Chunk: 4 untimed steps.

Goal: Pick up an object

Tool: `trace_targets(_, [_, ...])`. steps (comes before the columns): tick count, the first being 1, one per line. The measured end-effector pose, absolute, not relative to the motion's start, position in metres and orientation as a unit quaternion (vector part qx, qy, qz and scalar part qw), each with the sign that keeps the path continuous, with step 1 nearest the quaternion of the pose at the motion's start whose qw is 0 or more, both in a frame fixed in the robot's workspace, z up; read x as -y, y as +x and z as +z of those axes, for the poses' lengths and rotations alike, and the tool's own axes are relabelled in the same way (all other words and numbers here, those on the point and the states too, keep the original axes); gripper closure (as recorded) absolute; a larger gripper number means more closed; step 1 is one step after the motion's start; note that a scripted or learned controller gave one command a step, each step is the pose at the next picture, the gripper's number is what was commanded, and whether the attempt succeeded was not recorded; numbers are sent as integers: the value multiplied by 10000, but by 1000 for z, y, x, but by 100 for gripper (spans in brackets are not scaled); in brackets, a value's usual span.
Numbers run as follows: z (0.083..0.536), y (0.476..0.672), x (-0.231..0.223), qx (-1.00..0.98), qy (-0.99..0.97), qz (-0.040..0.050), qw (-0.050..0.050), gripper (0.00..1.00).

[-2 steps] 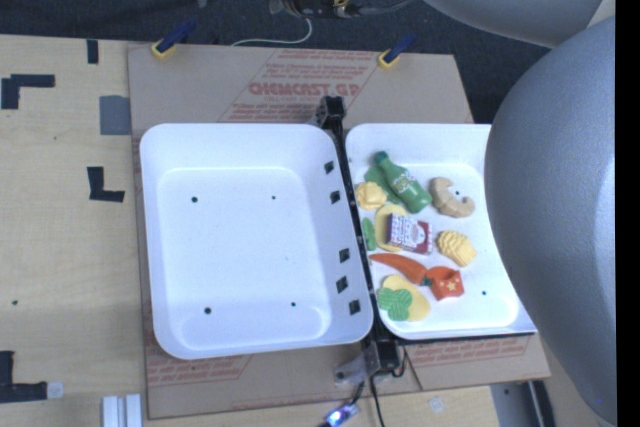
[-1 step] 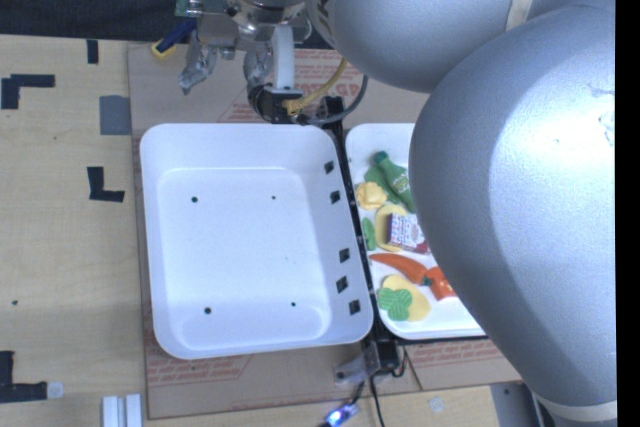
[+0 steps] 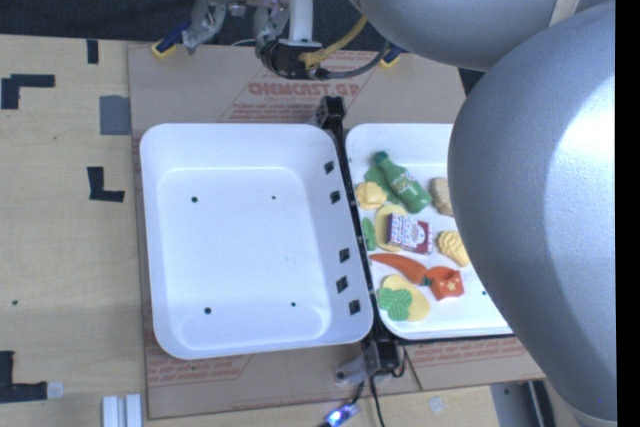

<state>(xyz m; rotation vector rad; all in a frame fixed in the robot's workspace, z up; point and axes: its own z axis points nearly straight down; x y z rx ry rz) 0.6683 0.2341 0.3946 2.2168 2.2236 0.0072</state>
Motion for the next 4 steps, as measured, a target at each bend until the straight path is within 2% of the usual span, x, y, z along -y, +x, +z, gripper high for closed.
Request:
trace_targets(1, [478, 668, -234, -7085, 7057, 40, 16, 100])
trace_targets(2, [326, 666, -233, -7075, 7067, -79, -36, 100])
trace_targets(3, [420, 668, -234, -7082, 7060, 34, 14, 100])
trace_targets(4, [505, 668, -234, -7083, 7059, 38, 16, 100])
